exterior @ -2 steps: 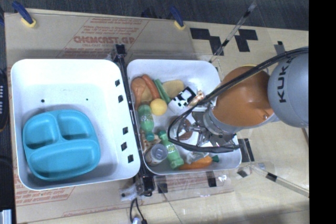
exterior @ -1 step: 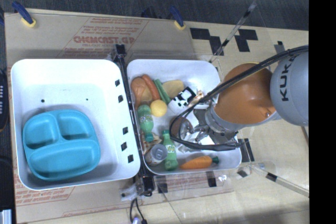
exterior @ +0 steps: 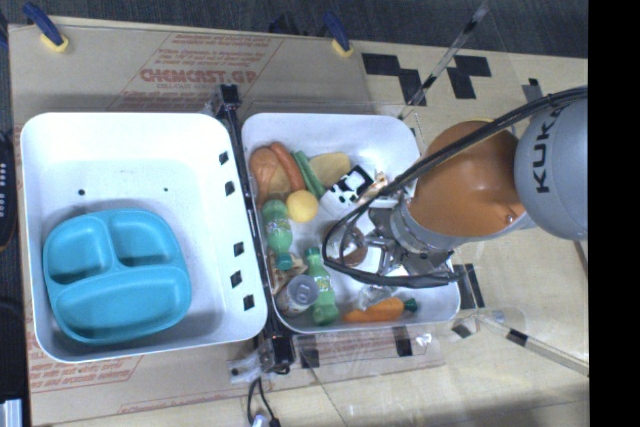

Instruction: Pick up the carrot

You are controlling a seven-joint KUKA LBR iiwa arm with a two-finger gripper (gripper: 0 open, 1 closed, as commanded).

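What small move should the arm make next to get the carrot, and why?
Probably a short shift toward the right bin's near wall, then descend: the carrot lies flat along that wall beside the green bottle, while the wrist hangs just up-bin of it, its gripper hidden.

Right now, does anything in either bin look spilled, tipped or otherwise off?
Nothing looks spilled or broken. The food is crowded along the right bin's left and near sides, and the carrot lies flat by the near wall. The blue tray sits slightly askew in the left bin.
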